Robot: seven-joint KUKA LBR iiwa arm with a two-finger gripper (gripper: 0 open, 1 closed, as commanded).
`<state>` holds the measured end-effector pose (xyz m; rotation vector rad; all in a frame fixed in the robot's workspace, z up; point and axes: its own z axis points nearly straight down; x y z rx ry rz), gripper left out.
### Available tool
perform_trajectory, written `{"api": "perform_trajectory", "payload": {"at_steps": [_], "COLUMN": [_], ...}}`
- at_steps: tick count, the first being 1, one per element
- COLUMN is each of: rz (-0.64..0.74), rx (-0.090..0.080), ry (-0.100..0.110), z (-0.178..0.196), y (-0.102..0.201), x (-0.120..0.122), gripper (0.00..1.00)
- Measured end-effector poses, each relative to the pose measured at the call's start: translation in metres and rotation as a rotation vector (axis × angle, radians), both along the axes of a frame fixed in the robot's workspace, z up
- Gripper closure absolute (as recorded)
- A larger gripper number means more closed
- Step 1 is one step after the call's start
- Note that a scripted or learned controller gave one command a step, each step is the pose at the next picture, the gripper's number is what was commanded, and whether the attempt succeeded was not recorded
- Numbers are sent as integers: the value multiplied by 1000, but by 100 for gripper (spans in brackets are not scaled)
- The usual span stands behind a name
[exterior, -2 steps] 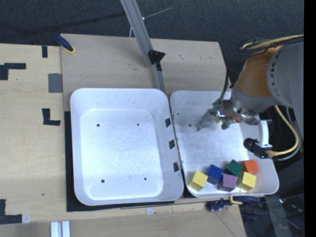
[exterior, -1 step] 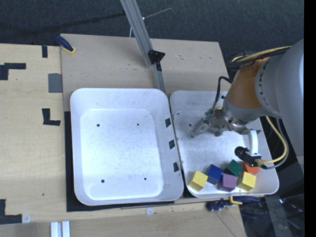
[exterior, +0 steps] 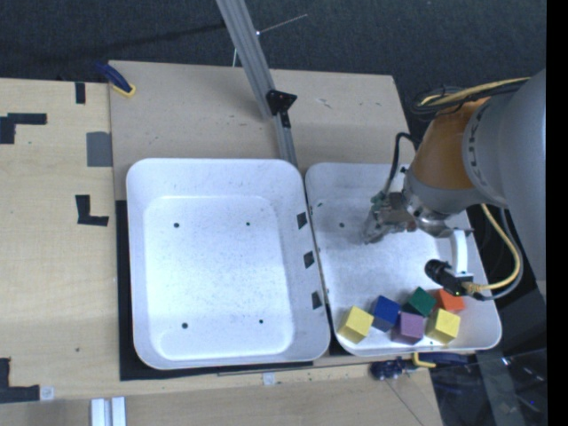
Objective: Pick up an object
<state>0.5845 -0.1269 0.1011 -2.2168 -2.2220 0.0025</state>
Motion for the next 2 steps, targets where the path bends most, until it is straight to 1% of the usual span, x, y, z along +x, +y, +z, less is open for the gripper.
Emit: {"api": "perform_trajectory", "payload": {"at_steps": [1,2], "rz": [-2,0], "rx": [-2,-2], "ry": [-6,-7], "z": [44,87], "y": [-6,-2], "x": [-1,3], "gripper": [100,100]}}
